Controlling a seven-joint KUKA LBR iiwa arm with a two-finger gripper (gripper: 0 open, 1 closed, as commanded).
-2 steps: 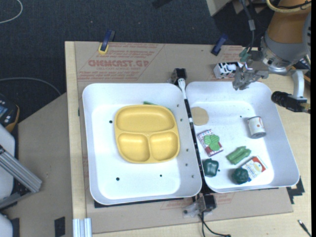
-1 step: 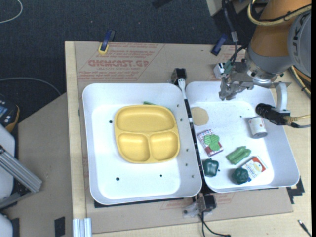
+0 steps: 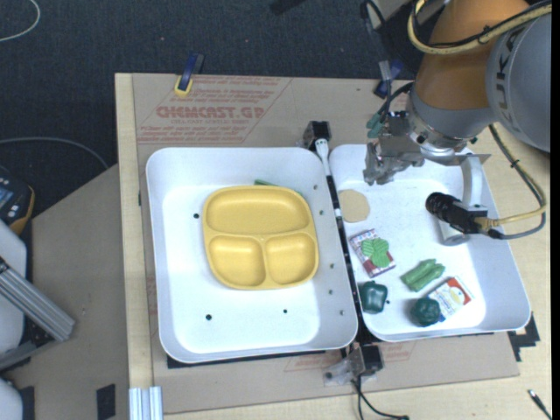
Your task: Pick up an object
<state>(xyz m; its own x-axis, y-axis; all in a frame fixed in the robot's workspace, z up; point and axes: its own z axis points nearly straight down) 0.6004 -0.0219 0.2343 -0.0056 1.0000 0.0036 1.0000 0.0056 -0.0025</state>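
Gripper [image 3: 382, 175] hung over the far end of the right bin [image 3: 499, 243], fingers pointing down; whether they were spread or pressed together I could not tell, and nothing showed between them. Tan disc [image 3: 353, 205] lay just beside my tips, toward the divider, likely my nearest candidate. Farther toward the near rim lay a strawberry card [image 3: 374, 252], green pod [image 3: 421, 274], dark green pepper [image 3: 374, 297] and a teal lump [image 3: 426, 311] touching a small packet [image 3: 453, 295]. Beyond the divider, the left bin [image 3: 171, 261] held a yellow tray [image 3: 259, 234], which hid most of something green behind it.
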